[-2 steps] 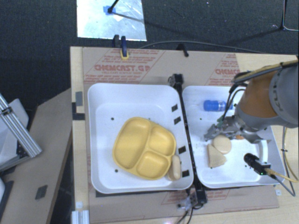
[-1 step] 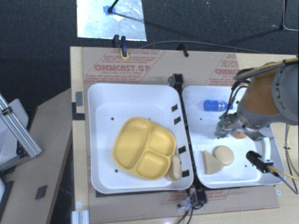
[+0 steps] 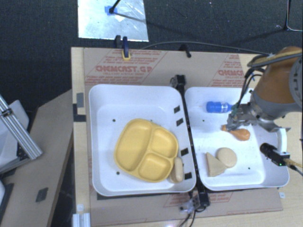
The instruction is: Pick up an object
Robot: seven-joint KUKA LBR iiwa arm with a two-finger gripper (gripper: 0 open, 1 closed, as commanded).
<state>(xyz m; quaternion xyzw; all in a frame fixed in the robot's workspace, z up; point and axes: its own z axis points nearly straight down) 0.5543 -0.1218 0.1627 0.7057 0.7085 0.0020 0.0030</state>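
Note:
The right bin [image 3: 208, 135] holds a blue bottle-shaped object [image 3: 218, 107] at the back, an orange drumstick-shaped object [image 3: 242, 134] in the middle, and a tan wedge [image 3: 214, 165] touching a round tan piece [image 3: 227, 156] at the front. My gripper [image 3: 233, 123] reaches down from the right. It is just over the left end of the orange object and below the blue one. Its tip is dark and small against the bin floor.
In the left bin [image 3: 109, 112] lies a yellow divided plate [image 3: 142, 148], with a tan roll [image 3: 177, 169] against its lower right edge. A black divider [image 3: 185, 126] runs between the bins. A black fitting [image 3: 273, 155] sits over the right bin's right rim.

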